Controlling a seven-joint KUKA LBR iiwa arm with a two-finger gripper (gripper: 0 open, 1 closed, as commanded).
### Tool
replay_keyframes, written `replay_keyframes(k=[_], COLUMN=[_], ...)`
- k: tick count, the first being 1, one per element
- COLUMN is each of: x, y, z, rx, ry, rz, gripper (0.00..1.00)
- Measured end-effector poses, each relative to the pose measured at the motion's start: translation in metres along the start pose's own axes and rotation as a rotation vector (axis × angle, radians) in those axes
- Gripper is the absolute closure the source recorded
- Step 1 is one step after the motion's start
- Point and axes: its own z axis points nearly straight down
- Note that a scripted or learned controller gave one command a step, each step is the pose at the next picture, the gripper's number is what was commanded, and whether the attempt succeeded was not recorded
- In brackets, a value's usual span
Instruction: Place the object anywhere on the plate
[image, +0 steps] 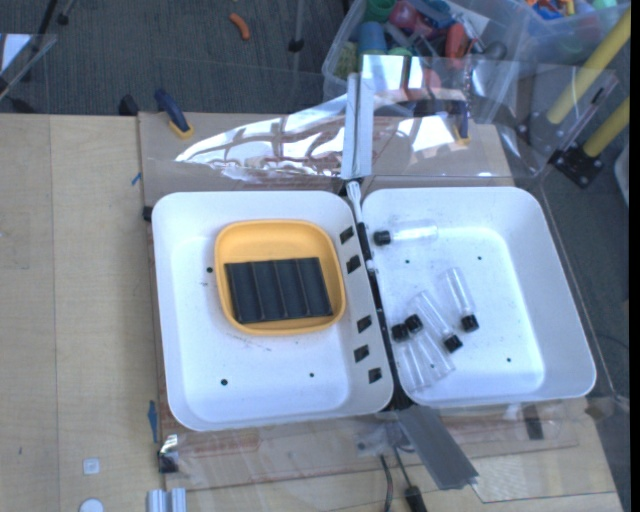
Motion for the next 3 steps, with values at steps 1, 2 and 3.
replay_keyframes(k=[1,2,3], x=[-0.003,0.001,-0.003], y=[0.0,0.001,0.003], z=[0.0,0.01,0.1], rx=[0.001,0.001,-0.002], ry=[0.0,0.0,-0.008], rz=[-0.001,0.005,0.005], gripper=[0.0,0.0,0.0])
